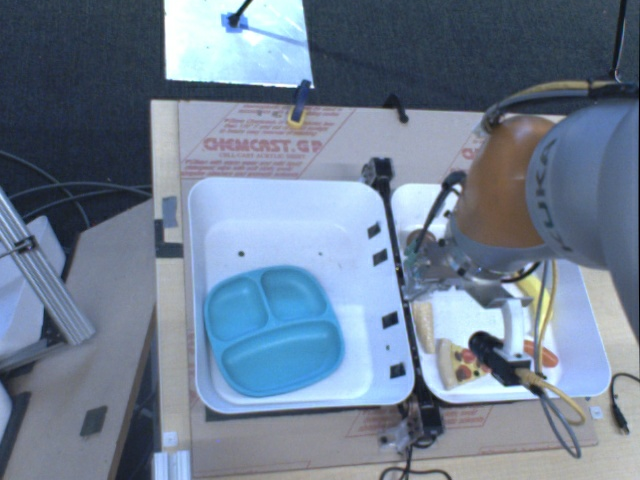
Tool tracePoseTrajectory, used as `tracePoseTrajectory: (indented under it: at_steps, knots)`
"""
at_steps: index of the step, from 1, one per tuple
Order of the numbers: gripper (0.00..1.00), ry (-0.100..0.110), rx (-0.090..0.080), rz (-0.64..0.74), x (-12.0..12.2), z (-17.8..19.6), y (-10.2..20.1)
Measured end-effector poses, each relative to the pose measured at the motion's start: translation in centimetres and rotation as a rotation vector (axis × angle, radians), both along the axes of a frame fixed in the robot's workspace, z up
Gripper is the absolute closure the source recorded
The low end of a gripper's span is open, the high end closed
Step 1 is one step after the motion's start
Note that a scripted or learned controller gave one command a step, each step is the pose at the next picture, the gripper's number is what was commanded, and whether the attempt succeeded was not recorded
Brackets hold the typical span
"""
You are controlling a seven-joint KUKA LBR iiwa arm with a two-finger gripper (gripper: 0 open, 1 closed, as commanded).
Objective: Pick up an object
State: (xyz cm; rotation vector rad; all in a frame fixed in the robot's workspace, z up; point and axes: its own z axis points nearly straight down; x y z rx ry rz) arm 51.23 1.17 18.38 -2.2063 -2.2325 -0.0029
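Observation:
My gripper point(418, 270) reaches down into the right bin point(596, 360), close to its left wall, and the grey and orange wrist hides much of that bin. Just in front of the gripper lies a tan bread-like piece point(425, 326). A toy pizza slice point(459, 364) lies nearer the bin's front edge. A yellow banana-like thing point(531, 288) peeks out behind the wrist, and a small red and orange thing point(546, 356) lies at the right. I see nothing held.
The left bin point(250, 208) holds a blue divided plate point(272, 328) in its front half. A black divider with clips point(392, 268) runs between the two bins. A shiny metal sheet point(236, 28) lies beyond the bench.

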Motion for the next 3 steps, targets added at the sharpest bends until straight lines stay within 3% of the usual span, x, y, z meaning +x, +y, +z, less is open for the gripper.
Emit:
tracePoseTrajectory:
  at_steps: [1, 2, 3]
  knots:
    - [1.0, -0.013, 0.003, 0.003, 1.5, 10.2, 9.1]
    - [1.0, -0.008, -0.004, -0.011, 2.6, -10.3, 10.6]
    - [1.0, -0.005, -0.007, -0.015, 2.5, -8.9, 10.3]
